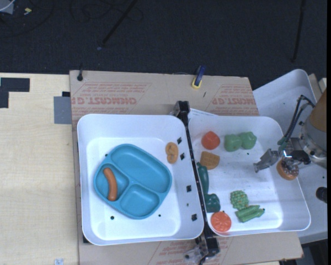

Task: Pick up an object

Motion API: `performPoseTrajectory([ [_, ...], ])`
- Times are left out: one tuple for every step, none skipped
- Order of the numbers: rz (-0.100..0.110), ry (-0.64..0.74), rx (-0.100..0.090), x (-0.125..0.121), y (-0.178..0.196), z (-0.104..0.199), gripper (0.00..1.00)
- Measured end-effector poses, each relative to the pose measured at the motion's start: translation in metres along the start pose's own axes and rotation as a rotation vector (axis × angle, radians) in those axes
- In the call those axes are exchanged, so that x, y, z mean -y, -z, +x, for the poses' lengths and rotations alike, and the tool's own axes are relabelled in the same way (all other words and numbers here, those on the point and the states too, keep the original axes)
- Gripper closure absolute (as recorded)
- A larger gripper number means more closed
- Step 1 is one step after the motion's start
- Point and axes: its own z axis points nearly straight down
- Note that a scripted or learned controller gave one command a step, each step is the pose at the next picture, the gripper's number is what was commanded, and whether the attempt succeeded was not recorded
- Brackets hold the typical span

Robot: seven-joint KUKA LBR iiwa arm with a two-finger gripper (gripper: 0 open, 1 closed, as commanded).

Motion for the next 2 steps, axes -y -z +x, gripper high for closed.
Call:
performPoseTrajectory([
  [-0.011,0.002,0.003,-0.003,0.006,0.0,0.0],
  [-0.008,0.003,0.001,-0.01,-0.04,0.002,0.0],
])
